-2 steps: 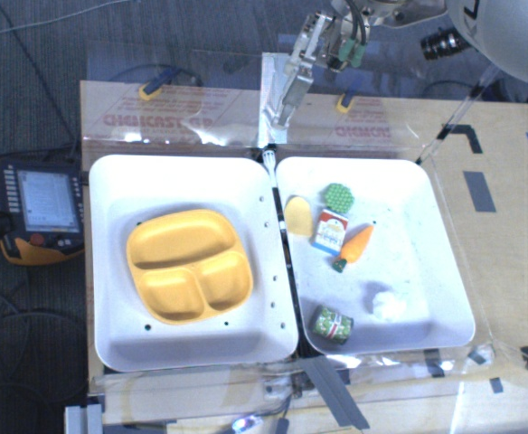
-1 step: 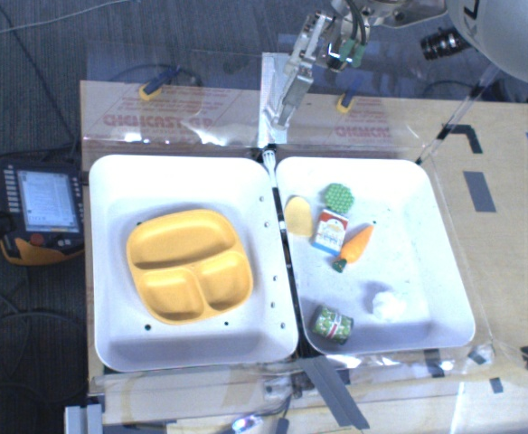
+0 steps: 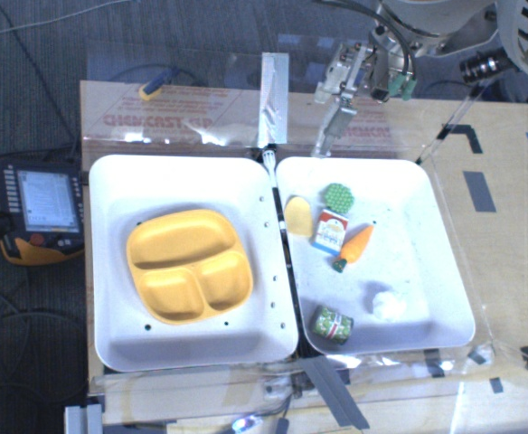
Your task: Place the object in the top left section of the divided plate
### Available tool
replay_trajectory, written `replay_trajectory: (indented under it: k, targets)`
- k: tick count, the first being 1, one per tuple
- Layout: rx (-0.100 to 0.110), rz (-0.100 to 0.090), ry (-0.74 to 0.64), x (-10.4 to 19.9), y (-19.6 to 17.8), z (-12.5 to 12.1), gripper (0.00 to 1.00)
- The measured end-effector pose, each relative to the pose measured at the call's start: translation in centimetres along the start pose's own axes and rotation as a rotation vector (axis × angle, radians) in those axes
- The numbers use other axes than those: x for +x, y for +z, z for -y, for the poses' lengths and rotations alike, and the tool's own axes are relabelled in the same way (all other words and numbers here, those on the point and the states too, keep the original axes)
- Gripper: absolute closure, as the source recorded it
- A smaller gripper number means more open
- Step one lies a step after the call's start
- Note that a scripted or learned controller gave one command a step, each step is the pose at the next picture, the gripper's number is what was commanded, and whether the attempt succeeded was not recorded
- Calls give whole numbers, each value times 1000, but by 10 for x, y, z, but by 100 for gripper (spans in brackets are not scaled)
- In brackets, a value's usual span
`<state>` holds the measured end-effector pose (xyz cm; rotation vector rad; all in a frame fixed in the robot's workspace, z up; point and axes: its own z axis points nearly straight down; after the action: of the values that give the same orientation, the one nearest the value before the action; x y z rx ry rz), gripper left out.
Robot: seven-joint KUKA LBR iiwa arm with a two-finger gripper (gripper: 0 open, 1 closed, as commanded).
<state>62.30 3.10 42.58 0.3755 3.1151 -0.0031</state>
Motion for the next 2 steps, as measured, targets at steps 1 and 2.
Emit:
replay_trajectory:
  k: [1, 2]
  targets:
    - [-4, -1, 116, -37, -9, -19, 0]
    - [-3, 0, 116, -37, -9, -19, 0]
